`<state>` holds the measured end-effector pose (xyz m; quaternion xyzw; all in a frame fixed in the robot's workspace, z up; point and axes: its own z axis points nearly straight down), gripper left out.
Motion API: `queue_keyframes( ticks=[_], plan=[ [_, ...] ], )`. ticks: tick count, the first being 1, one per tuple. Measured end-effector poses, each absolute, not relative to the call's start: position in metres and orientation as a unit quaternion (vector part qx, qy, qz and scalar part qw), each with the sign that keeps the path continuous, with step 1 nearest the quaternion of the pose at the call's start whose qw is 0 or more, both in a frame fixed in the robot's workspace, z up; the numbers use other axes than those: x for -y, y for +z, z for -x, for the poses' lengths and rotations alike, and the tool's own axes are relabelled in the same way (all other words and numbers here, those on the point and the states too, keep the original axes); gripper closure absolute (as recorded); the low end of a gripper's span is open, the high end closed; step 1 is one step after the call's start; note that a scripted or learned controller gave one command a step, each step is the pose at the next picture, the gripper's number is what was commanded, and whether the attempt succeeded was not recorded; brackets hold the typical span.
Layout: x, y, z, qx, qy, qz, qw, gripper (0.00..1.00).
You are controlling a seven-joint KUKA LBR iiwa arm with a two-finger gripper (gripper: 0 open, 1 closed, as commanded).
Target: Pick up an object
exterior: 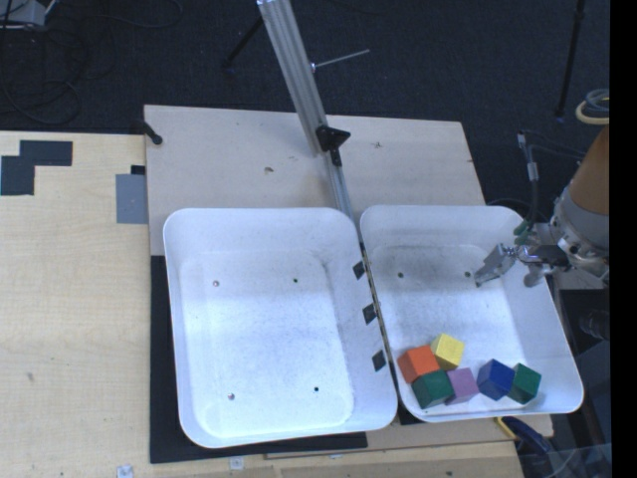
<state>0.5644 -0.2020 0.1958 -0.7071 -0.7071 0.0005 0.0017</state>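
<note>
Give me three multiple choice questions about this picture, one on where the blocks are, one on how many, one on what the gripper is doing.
1. Where do the small coloured blocks lie?
A. left white bin
B. near corner of the right white bin
C. bare bench

2. How many blocks are there?
A. three
B. nine
C. six

3. Where is the gripper?
A. above the right bin's far right part, apart from the blocks
B. touching the yellow block
C. over the left bin

Answers: 1 B, the blocks cluster in the right white bin, with the orange block leftmost. 2 C, orange, yellow, two green, purple, blue. 3 A, the gripper is well away from the yellow block.
</note>
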Motion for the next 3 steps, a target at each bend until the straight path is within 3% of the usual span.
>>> queue_keyframes(
  ticks=[1,2,3],
  plan=[
    [0.161,0.165,-0.601,0.709,0.0001,0.706,0.001,0.0],
    [0.107,0.209,-0.572,0.709,-0.0004,0.706,0.002,0.0],
    [0.128,0.231,-0.517,0.706,0.0012,0.708,0.002,0.0]
  ],
)
